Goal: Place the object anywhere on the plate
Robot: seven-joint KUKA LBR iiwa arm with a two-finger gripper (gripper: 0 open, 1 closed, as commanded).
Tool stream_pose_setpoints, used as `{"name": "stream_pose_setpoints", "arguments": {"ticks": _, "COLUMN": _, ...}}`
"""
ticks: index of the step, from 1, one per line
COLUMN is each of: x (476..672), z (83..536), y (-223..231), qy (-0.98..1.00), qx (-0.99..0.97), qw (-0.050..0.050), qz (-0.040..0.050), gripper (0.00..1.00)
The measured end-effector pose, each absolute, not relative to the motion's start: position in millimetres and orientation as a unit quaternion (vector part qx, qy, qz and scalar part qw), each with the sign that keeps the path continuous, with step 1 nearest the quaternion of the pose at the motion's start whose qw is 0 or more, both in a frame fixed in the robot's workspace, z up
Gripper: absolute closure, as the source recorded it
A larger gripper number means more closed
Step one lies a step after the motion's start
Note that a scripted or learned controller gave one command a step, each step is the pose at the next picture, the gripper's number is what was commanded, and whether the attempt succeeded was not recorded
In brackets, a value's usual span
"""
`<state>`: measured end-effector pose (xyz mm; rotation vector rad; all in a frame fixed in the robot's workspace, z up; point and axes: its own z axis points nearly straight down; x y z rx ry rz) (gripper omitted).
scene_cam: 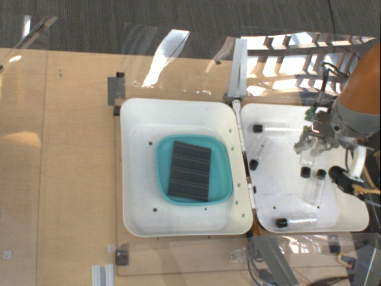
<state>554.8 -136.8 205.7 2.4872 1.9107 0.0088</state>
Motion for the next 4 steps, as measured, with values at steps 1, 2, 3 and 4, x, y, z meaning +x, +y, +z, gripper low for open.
{"name": "stream_pose_setpoints", "arguments": {"ticks": 1, "x": 554.8, "z": 206, "y": -137, "qy": 0.609, "qx": 0.793, "qw": 0.003, "qz": 0.0028, "gripper": 0.0}}
{"name": "stream_pose_setpoints", "arguments": {"ticks": 2, "x": 505.9, "z": 187, "y": -137, "qy": 0.508, "qx": 0.861, "qw": 0.0, "qz": 0.0009, "gripper": 0.0}}
{"name": "stream_pose_setpoints", "arguments": {"ticks": 3, "x": 488.5, "z": 139, "y": -153, "qy": 0.364, "qx": 0.931, "qw": -0.001, "qz": 0.0012, "gripper": 0.0}}
{"name": "stream_pose_setpoints", "arguments": {"ticks": 4, "x": 490.8, "z": 90, "y": -104, "qy": 0.296, "qx": 0.955, "qw": 0.003, "qz": 0.0054, "gripper": 0.0}}
